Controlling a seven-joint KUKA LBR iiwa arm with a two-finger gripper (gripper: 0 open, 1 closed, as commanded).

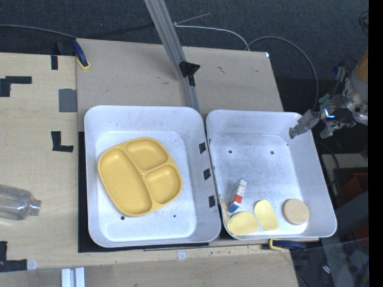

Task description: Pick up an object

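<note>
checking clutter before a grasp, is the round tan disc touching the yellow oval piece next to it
Apart. The camera view shows white bin floor between the tan disc and the yellow oval piece.

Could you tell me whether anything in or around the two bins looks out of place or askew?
Mostly tidy. A clear bottle lies on its side on the bench left of the bins. In the right bin, the small items crowd the near edge, and the tube lies tilted. The yellow plate sits askew in the left bin.

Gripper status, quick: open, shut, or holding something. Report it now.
Gripper: cannot be told. It sits over the right bin's far right edge, apart from the objects at the bin's near end, with nothing visibly held.
</note>
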